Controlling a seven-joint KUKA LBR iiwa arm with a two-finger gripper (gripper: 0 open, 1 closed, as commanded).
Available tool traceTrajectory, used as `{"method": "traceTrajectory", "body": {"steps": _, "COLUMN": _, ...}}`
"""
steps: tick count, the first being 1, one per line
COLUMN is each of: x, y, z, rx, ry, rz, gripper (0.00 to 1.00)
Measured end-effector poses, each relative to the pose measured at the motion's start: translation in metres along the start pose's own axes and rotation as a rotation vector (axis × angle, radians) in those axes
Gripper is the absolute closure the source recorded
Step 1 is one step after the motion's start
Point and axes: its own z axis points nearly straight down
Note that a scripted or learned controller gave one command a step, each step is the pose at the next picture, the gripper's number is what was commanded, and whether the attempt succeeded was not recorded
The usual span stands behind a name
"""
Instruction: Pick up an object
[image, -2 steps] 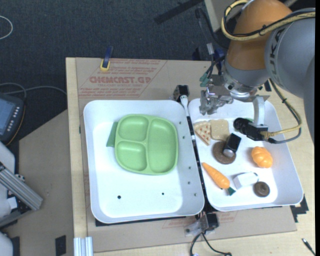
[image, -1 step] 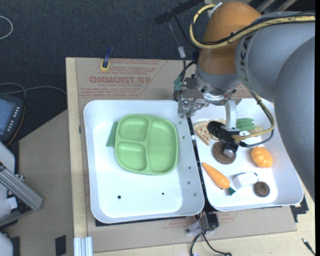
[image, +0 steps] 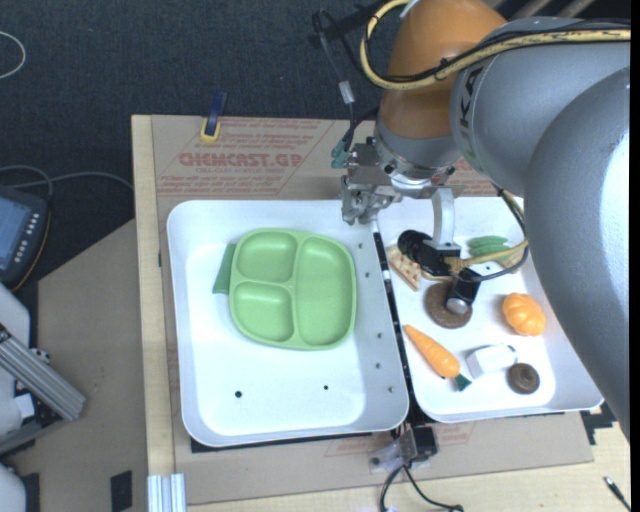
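Nothing is being carried yet, as far as I can judge. The gripper (image: 362, 205) is hovering at the far edge of the 2 bins, over the divide between them; I cannot tell its state. The left bin (image: 205, 390) is holding a green divided plate (image: 294, 288). The right bin (image: 570, 385) is holding the pickable items: a carrot (image: 432, 350), an orange fruit (image: 523, 313), a brown disc (image: 447, 308). The whole grasp is remaining to do.
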Motion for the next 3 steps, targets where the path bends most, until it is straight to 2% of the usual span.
{"method": "traceTrajectory", "body": {"steps": 1, "x": -0.002, "y": 0.001, "z": -0.008, "rx": 0.0, "ry": -0.001, "rz": 0.001, "gripper": 1.0}}
{"method": "traceTrajectory", "body": {"steps": 2, "x": -0.007, "y": -0.008, "z": 0.003, "rx": 0.007, "ry": -0.001, "rz": 0.004, "gripper": 1.0}}
{"method": "traceTrajectory", "body": {"steps": 3, "x": 0.001, "y": -0.007, "z": 0.004, "rx": 0.004, "ry": -0.001, "rz": 0.002, "gripper": 1.0}}
